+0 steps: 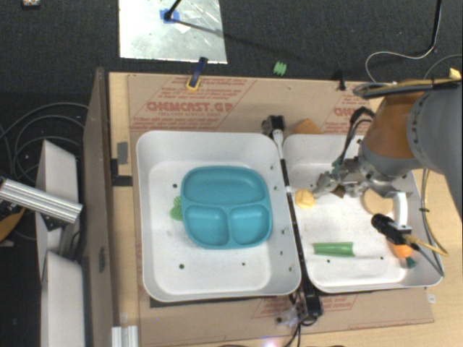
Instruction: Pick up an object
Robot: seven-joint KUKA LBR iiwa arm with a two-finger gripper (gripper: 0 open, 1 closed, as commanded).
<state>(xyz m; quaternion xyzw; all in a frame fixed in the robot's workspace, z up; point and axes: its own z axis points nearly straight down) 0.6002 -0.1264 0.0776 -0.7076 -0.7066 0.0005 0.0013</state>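
Smooth glossy plastic teal tray [226, 207]

Two white bins [152, 215] on cardboard [188, 100] — foil sheet [170, 20] beyond.

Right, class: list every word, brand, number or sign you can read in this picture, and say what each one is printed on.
"CHEMCAST GP": red print on the brown protective sheet behind the left bin, readable near the sheet's left part.
The same red print repeats near the sheet's right end, cut off and too blurred to read fully.
Smaller red lines around both prints: too small to read.
Blue divided plate, yellow object, green object: no text visible.
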